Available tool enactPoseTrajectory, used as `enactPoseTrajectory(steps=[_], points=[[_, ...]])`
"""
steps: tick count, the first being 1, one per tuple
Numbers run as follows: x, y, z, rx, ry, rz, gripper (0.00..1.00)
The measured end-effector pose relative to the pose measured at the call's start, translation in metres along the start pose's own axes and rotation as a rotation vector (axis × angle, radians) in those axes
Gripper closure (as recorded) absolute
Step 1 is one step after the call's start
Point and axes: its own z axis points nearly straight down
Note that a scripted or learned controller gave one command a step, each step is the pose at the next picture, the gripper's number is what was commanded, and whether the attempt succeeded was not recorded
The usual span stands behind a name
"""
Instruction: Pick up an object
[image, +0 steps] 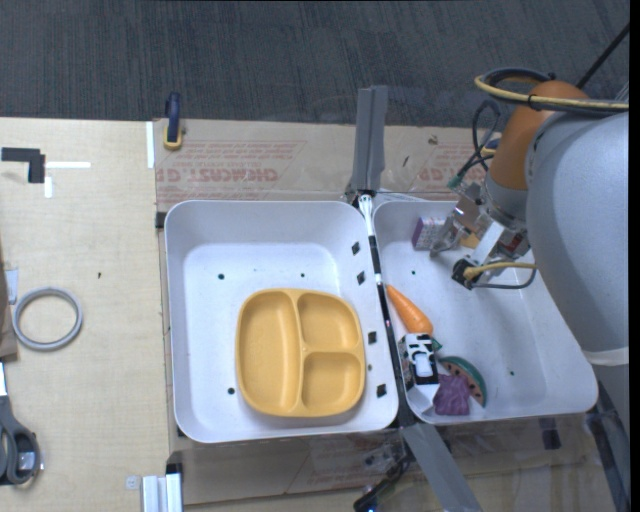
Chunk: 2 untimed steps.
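My gripper (447, 237) hangs low over the far end of the right bin (520, 330), on the grey arm with its orange band. A small pale purple block (428, 234) lies right at the gripper's tip, against the bin's far wall; whether it is held I cannot tell. Along the bin's left wall lies an orange carrot (408, 307). Nearer the front are a black and white item (421, 359), a watermelon slice (468, 376) and a dark purple piece (452, 398).
The left bin (200, 260) holds a yellow divided plate (300, 352). A grey divider bar (370, 140) runs between the bins at the back. A roll of tape (45, 318) and scissors (15, 450) lie on the bench at the left.
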Motion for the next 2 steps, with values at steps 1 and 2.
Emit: enactPoseTrajectory(steps=[1, 2], points=[[0.0164, -0.0176, -0.0009, -0.017, 0.001, 0.321, 0.0], [0.0122, -0.019, -0.0007, -0.022, 0.016, 0.578, 0.0]])
